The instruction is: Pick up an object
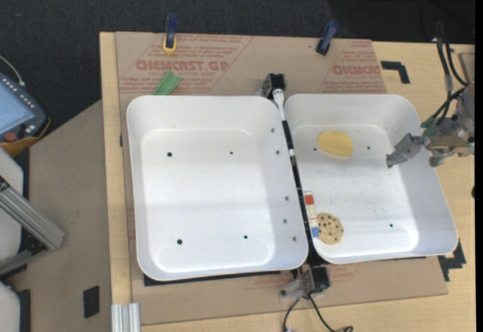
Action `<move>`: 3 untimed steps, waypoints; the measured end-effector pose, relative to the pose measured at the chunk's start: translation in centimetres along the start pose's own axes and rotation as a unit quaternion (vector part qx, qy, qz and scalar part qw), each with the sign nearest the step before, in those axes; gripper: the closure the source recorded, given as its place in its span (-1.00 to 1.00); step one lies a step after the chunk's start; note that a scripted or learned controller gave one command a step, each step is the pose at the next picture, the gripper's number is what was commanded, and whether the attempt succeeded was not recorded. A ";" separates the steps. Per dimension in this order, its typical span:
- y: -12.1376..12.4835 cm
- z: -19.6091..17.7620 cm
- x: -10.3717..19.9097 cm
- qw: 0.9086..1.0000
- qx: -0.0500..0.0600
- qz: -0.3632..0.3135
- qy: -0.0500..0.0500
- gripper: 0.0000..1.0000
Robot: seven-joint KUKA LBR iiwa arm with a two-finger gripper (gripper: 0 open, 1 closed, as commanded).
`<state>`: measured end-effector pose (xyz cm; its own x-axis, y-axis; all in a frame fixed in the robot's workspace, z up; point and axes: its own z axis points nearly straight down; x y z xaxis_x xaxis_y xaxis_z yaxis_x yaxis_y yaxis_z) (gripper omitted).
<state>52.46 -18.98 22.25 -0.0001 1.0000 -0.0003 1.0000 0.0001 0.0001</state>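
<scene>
Cookie (329,229), flat, round, speckled; yellow lump (335,144) smooth, rounded.

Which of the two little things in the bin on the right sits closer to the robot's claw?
The smooth pale-yellow lump in the bin's upper half is closer to the end effector; the round speckled cookie lies by the bottom-left corner.

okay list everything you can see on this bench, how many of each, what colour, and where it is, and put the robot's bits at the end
bins: two, white, side by side on the board
yellow lump: one, yellow, upper middle of the right bin
cookie: one, tan with dark spots, near-left corner of the right bin
board: one, brown cardboard with red print, under both bins
clamps: two, blue, one of them with a yellow part, on the board's far edge
green piece: one, green, on the board beyond the left bin
gripper: one, grey, over the right bin's right side, holding nothing that I can see
</scene>
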 end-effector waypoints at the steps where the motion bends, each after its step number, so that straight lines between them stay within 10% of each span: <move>1: 9.1 -15.1 -3.4 1.000 -0.011 -0.002 -0.005 -1.00; 2: 10.9 -25.8 9.5 1.000 -0.009 -0.008 0.000 -1.00; 3: 10.8 -26.0 8.6 1.000 -0.004 -0.001 -0.002 1.00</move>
<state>63.24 -10.37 48.29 -0.0014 1.0000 -0.0038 1.0000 0.0014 0.0073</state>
